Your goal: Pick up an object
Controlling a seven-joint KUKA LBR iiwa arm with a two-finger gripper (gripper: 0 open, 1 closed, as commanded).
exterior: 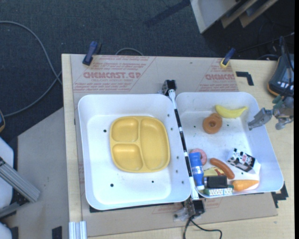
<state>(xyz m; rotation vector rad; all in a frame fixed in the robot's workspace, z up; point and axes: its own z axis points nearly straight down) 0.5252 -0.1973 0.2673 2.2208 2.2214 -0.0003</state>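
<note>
We see a dark grey carpet (42, 28) around a wooden bench (70, 121). A brown sheet (149, 74) printed with red letters covers the benchtop, held by a blue clamp (90, 52) at 11 o'clock and a yellow-and-blue clamp (227, 58) at 1 o'clock. A thin cable (35, 42) curves across the carpet at 10 o'clock. Pale furniture (224, 14) stands at 1 o'clock. Light is even.

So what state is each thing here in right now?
Yellow divided plate: flat in left bin, nothing on it.
Banana: lying at right bin's far side.
Donut: flat, near banana.
Blue tube: lying by divider.
Carrot: lying at near edge.
Tool: over right bin's rim.
</note>
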